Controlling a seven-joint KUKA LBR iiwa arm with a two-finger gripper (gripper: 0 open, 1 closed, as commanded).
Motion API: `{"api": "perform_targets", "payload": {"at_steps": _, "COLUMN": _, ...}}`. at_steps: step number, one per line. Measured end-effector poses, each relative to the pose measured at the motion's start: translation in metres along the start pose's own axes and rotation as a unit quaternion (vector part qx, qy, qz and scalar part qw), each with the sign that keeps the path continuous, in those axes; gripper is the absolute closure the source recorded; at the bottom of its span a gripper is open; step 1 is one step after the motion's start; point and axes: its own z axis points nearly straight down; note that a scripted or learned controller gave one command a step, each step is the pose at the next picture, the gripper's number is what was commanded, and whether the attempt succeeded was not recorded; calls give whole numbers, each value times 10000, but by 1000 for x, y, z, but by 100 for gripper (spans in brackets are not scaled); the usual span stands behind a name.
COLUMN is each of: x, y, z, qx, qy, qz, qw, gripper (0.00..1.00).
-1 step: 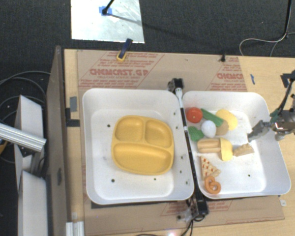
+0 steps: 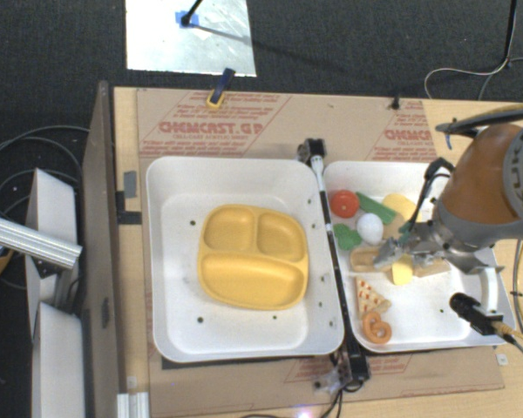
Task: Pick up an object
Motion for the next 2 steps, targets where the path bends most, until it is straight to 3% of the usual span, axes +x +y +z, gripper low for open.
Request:
{"api": "perform_targets", "payload": {"at_steps": 1, "x": -11, "y": 10, "z": 20, "qx": -103, "qy": 29, "qz": 8, "qw": 9999, "gripper": 0}}
{"api": "perform_targets", "payload": {"at_steps": 2, "x": -14, "y": 12, "z": 7, "qx": -157, "qy": -15, "qz": 12, "qw": 9999, "gripper": 100}}
